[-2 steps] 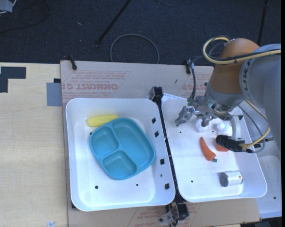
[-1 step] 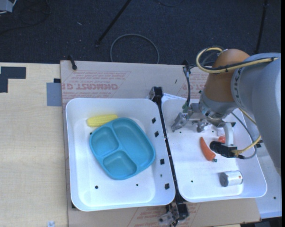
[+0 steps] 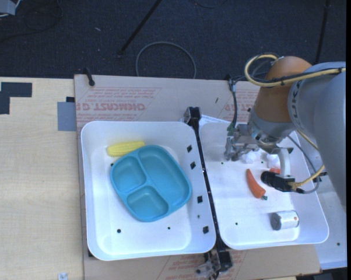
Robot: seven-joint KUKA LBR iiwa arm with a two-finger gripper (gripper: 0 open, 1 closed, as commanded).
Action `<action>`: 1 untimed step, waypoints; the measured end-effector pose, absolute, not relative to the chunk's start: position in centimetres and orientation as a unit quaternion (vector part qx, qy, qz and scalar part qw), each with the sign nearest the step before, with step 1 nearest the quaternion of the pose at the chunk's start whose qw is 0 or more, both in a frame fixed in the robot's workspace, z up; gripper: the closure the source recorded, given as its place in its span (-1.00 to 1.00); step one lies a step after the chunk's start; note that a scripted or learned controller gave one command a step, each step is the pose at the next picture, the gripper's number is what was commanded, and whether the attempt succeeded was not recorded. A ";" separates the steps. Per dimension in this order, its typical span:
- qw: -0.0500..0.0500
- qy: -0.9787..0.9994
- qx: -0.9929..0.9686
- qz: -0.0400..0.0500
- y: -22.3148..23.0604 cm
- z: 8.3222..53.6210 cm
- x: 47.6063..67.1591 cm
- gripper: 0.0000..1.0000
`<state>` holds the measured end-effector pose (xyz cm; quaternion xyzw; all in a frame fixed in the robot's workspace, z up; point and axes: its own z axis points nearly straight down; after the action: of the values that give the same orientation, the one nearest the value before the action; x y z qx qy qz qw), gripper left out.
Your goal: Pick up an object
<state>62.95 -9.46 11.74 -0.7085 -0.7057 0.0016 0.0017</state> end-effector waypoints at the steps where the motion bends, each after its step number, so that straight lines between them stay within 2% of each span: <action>1: -0.001 -0.707 -0.707 0.000 -9.5 16.1 63.5 1.00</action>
<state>63.48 -9.55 16.10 -0.7071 -0.7071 -0.0005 -0.0006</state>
